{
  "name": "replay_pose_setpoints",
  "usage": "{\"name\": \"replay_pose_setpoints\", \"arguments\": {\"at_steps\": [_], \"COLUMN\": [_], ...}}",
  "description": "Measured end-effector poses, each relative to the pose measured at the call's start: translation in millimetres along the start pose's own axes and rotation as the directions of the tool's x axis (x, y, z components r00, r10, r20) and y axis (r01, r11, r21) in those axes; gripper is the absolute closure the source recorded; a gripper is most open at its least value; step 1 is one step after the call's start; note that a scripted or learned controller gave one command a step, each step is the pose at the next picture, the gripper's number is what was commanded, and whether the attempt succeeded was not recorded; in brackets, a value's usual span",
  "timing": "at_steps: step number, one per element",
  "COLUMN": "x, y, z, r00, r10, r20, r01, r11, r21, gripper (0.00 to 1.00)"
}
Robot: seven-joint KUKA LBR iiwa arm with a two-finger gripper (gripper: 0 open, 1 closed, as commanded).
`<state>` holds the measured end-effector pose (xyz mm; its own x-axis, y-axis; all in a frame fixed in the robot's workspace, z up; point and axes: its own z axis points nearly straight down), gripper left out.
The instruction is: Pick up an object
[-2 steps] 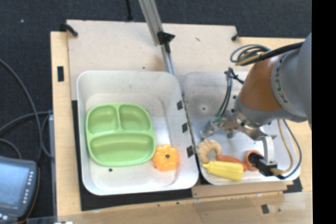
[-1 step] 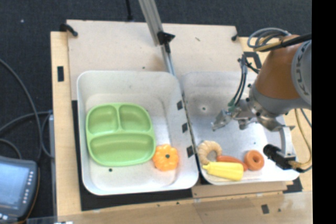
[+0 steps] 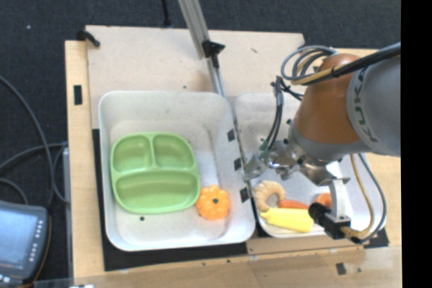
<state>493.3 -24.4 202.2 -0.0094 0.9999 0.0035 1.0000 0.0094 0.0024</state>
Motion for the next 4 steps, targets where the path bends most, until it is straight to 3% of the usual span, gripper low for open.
{"name": "replay_pose_setpoints", "arguments": {"at_steps": [1, 2, 3, 4], "x": [21, 19, 49, 47], "y": [-3, -1, 50, 48], "z": [1, -9, 2, 2], "r00": [1.000, 1.000, 1.000, 1.000], "r10": [0.004, 0.005, 0.004, 0.006], "r20": [0.002, 0.002, 0.003, 0.004], "r01": [-0.004, -0.005, -0.004, -0.006], "r11": [1.000, 1.000, 1.000, 1.000], "r21": [0.002, -0.002, 0.000, 0.003], "gripper": [0.00, 1.00, 1.00, 0.00]}}
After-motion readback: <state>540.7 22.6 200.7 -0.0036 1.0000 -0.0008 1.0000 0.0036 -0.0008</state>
